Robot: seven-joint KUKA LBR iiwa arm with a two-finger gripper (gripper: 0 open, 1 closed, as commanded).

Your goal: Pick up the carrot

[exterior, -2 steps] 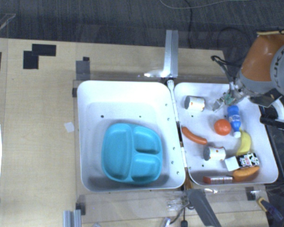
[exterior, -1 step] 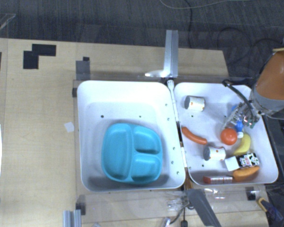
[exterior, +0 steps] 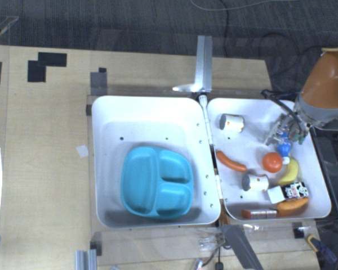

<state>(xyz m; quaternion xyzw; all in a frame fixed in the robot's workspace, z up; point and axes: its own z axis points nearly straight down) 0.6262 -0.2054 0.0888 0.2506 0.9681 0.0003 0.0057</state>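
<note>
Beside the carrot (exterior: 231,162) lie a tomato (exterior: 272,162) and banana (exterior: 289,171); whether the gripper (exterior: 283,131) is open is unclear.

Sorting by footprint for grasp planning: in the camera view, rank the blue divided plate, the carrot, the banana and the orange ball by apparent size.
1. blue divided plate
2. carrot
3. banana, close to the carrot, so unsure
4. orange ball

Two bins side by side on the bench

The blue divided plastic tray (exterior: 156,181) lies in the left white bin (exterior: 104,151); the long orange carrot (exterior: 231,161) lies in the right white bin (exterior: 253,108), left of the round orange ball (exterior: 272,162).
</note>
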